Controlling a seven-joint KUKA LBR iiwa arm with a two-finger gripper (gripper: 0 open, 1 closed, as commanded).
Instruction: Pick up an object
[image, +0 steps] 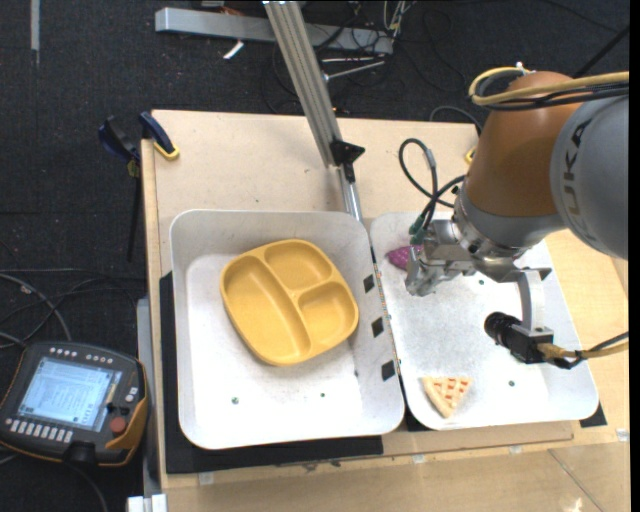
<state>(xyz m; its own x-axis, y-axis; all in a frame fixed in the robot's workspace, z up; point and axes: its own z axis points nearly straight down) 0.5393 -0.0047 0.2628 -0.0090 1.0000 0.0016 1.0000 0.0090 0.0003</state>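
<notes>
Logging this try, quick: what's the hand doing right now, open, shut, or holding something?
Hand: cannot be told; it sits low over the right bin, beside a purple object.

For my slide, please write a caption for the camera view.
KUKA arm's tool low in right bin near purple object; waffle piece in front; yellow plate in left bin.

Fixed overhead cam, slanted over bins (190, 300)
</notes>
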